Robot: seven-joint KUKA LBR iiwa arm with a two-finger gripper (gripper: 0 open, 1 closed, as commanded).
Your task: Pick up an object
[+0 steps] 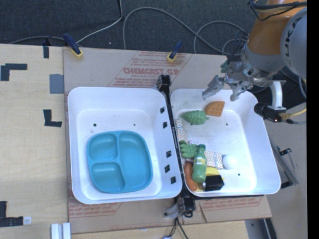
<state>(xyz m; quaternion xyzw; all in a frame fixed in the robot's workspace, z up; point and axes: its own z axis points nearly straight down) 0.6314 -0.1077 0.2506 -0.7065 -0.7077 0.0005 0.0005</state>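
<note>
- We see the gripper (225,89) with jaws spread, holding nothing, above the right bin (259,148).
- The waffle piece (215,108) lies at its 6 o'clock, apart.

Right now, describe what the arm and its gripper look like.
The arm is a rounded grey body with a broad orange band above the wrist, and dark lettering shows on its grey casing at the right edge. Black cables loop over its top. The gripper is small and metallic grey, ending in two slim jaws below a cluttered wrist block.
</note>
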